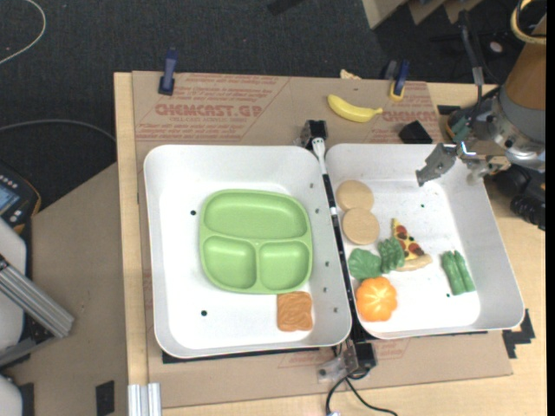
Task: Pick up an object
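My gripper hangs over the far right part of the right bin, above bare white floor. Nothing shows in its grasp. In that bin lie two tan round biscuits near the left wall. A pizza slice, a broccoli piece and a green leafy piece sit in the middle. An orange rests at the front, and a green bean bundle lies at the right. The nearest of these objects are well to the left of and below the gripper.
The left bin holds a green divided plate and an orange-brown toast-like piece. A yellow banana lies on the cardboard behind the bins. Blue clamps stand at the board's far edge.
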